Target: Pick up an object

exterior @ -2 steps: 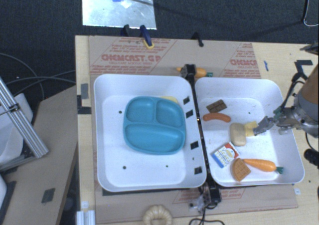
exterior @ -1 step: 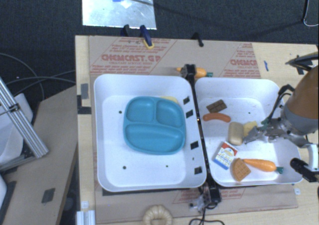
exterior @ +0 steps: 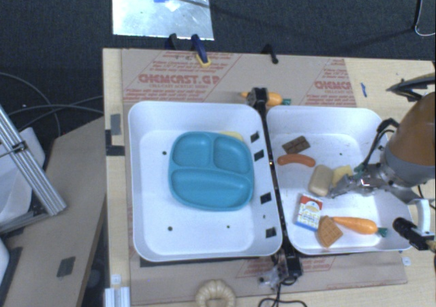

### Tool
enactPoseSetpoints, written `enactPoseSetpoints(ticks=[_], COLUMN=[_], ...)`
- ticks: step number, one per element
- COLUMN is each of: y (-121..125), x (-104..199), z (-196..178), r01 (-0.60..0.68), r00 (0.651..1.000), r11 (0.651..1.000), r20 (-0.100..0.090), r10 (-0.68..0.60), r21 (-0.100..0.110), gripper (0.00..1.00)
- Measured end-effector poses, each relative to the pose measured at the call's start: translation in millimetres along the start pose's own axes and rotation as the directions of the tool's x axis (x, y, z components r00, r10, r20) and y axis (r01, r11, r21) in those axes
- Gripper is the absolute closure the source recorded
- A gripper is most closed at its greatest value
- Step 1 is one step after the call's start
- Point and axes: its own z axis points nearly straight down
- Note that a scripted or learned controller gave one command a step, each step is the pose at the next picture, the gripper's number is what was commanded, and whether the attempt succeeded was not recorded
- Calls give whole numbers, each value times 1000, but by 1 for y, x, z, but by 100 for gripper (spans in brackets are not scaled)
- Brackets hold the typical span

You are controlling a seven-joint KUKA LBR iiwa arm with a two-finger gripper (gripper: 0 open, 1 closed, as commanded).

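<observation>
White plastic bins sit side by side on the bench in the camera view. The left bin (exterior: 146, 183) holds a blue divided plate (exterior: 210, 169), with a sliver of something pale yellow showing past the plate's far rim. The right bin (exterior: 320, 116) holds the small things the task could take: a brown block (exterior: 296, 143), a sausage (exterior: 296, 160), a tan bread roll (exterior: 320, 180), a pale yellow piece (exterior: 343, 173) just beside the roll, a small red and white carton (exterior: 308, 212), a waffle square (exterior: 329, 232) and a carrot (exterior: 354, 224) near the front wall.

The arm (exterior: 414, 143) comes in from the right, low over the right bin. Its gripper (exterior: 347, 185) is down among the objects, its tip close to the yellow piece and the roll, near enough that it may be touching one of them. Whether its fingers are spread or closed is too blurred to tell, and nothing can be seen held between them.

Judged from this, the task is not done. Every object lies on the bin floor, none raised. The reach and descent look complete, so what is left is a firm close on one object, most likely the yellow piece or the roll, and then the lift clear of the bin.
</observation>
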Motion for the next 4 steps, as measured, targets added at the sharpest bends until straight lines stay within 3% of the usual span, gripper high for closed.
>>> enactPoseSetpoints(ticks=[1, 3, 4], y=[1, 15, 16], x=[0, -3, -3], z=[-11, -135, -141], r01=[0, 4, 3], r00=[1000, 1000, 1000], r11=[1000, 1000, 1000], r20=[1, 3, 1], r10=[0, -4, -3], r21=[-4, -9, -4], gripper=[100, 100, 100])
